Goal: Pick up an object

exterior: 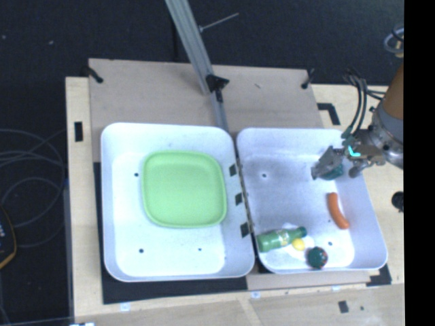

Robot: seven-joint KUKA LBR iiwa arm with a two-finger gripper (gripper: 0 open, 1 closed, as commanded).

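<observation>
Camera view: two bins [170, 136], one plate [183, 188], one bottle [280, 238], one sausage [338, 210].

Open floor left of sausage [338, 210]

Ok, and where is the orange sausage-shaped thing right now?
The orange sausage-shaped thing lies in the right bin, near its right wall, below the hand and up-right of the dark green ball.

hand [334, 167] low, angled leftward
</observation>
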